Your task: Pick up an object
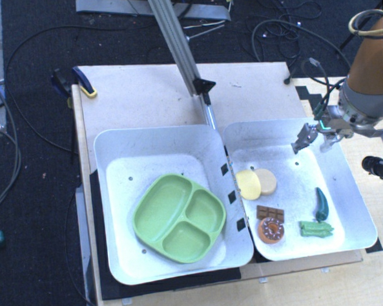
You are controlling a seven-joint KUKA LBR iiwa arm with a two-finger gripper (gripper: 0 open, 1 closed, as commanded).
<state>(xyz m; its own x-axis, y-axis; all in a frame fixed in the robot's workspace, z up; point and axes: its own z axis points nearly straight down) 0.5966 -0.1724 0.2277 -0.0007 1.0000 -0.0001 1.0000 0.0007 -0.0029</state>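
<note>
A: The gripper (315, 137) is hovering over the far right part of the right bin (275, 132), fingers looking spread apart, nothing between them.

B: And the pickings are sitting nearer the camera: a dark green pepper (321, 204) is lying closest, below the gripper, long axis running front to back.

A: The yellow rounds (254, 183) are lying down and to the left, the donut (271, 230) further still, so I'm judging it needs to travel forward and down

Two white bins: the left bin (116, 186) holds one green divided plate (178, 217). The right bin (349, 197) beside it holds six small food toys (271, 230).
</note>
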